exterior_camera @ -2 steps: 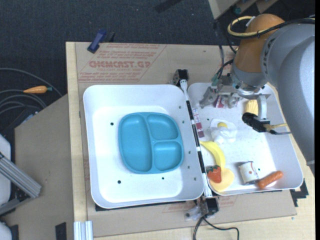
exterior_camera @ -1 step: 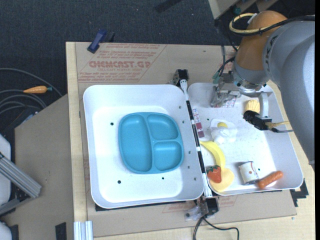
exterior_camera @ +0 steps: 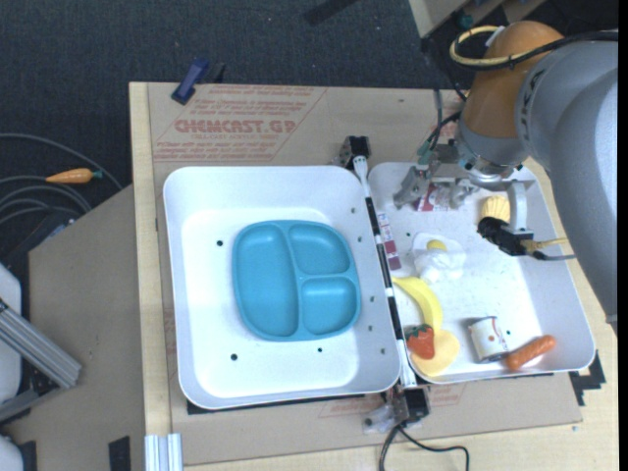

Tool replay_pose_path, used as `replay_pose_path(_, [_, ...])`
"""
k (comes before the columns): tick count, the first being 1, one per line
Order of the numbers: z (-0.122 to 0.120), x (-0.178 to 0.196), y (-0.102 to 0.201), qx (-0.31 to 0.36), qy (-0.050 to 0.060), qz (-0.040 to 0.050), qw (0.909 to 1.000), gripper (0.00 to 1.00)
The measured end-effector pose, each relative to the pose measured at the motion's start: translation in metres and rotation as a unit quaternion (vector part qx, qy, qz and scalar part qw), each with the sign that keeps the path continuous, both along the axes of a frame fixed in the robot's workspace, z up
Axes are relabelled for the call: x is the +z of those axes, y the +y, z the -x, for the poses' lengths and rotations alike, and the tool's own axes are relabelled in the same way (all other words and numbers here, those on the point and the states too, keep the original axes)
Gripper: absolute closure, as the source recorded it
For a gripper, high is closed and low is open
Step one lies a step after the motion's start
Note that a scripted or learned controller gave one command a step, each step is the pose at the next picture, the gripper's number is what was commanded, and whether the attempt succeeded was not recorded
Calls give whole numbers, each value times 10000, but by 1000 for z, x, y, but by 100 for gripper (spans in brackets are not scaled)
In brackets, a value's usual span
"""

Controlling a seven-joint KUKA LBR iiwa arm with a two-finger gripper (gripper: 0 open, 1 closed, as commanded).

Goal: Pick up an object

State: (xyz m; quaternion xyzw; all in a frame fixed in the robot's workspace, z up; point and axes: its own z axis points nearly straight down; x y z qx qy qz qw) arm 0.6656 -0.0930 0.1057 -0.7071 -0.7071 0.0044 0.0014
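Right now I'm seeing the gripper (exterior_camera: pixel 432 192) hanging over the right bin's (exterior_camera: pixel 559 292) far corner; whether it's open, I cannot tell. Nearer me, a banana (exterior_camera: pixel 424 299), strawberry (exterior_camera: pixel 421 341) and carrot (exterior_camera: pixel 530 352) are lying.

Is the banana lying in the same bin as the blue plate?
No, the banana lies in the right bin, while the blue plate sits in the left bin.
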Motion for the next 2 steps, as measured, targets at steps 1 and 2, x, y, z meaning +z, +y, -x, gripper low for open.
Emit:
replay_pose_path(1, [-1,11,0,2,-11,3,10000,100])
replay_pose_path(2, [0,10,0,2,-7,4,10000,0])
